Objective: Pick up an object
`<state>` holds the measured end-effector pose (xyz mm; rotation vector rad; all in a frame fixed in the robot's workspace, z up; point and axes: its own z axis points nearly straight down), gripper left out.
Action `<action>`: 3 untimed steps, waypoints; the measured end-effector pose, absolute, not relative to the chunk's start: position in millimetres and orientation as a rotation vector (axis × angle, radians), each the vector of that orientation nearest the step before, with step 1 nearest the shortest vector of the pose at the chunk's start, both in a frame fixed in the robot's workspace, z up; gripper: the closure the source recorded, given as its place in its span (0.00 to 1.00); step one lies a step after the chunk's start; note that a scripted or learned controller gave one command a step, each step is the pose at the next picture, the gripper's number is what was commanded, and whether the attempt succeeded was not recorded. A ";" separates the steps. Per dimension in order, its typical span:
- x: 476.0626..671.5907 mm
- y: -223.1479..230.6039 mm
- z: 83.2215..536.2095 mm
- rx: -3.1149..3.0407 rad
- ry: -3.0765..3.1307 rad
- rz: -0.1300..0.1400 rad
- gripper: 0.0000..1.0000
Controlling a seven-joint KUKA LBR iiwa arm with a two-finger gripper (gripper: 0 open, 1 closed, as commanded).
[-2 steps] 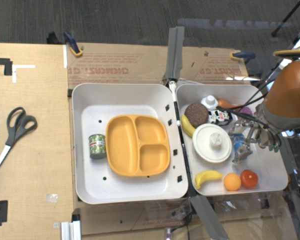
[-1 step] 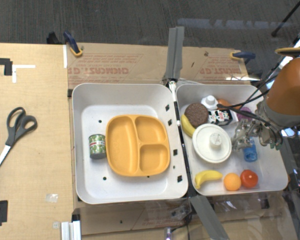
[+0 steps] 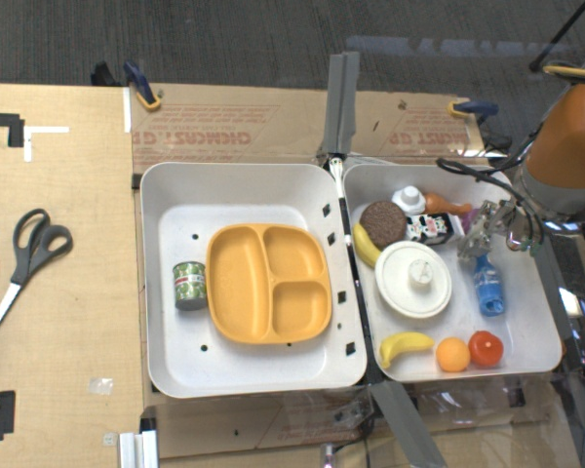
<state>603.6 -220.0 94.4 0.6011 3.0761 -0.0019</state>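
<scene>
Hovering over the right bin, the gripper sits low near the top of a blue bottle; I cannot tell from this slant whether it grips anything. Just beside them lie a white lid, a tomato, an orange and a banana. My worry is crowding: the bottle looks slick and round, so a closing grasp may nudge it sideways and come up with nothing.

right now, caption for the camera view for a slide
Gripper hovering above a blue bottle in the cluttered right bin.
</scene>
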 end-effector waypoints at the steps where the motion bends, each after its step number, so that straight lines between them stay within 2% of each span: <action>1: 508.1 -173.2 91.9 0.468 3.105 0.000 1.00; 2: 522.4 -118.8 91.7 0.652 3.072 -0.001 1.00; 3: 484.7 -216.4 92.9 0.491 3.098 -0.001 1.00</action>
